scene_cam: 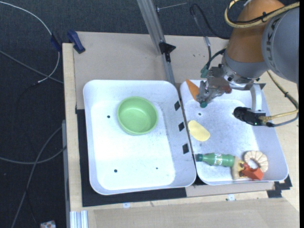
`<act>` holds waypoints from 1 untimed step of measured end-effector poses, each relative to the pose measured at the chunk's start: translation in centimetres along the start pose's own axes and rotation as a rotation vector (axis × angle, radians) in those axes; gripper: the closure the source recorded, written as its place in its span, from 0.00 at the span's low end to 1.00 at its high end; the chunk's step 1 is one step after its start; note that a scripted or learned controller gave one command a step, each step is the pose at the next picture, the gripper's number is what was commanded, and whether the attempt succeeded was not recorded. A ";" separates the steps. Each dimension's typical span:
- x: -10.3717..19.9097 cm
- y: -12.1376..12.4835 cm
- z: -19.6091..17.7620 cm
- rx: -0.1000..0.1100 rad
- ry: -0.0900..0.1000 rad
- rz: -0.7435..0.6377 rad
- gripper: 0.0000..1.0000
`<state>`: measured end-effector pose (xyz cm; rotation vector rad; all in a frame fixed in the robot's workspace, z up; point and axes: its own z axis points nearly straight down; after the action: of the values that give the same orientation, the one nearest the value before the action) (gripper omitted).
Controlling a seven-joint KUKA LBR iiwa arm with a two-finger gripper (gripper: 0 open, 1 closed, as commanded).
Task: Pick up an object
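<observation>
My gripper (204, 98) hangs low over the far left corner of the right bin (266, 141). Right beside it, on its left, an orange wedge-shaped piece (191, 87) lies against the bin's back wall, partly hidden by the gripper. A yellow oval piece (198, 130) lies further forward near the bin's left wall. Along the front lie a green bottle (216, 159) on its side and a tan ring-shaped toy with a red piece (252, 164). A green bowl (137, 115) stands in the left bin (99, 175).
A black device on a yellow cable (246, 114) sits over the right bin's right side. A metal pole (153, 20) slants up from between the bins at the back. Black clips (182, 126) line the seam between the bins.
</observation>
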<state>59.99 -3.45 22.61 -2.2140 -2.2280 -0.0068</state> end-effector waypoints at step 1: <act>4.9 1.7 0.4 0.001 -0.001 0.001 1.00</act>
<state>61.65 1.44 22.20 -2.2144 -2.2270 -0.0046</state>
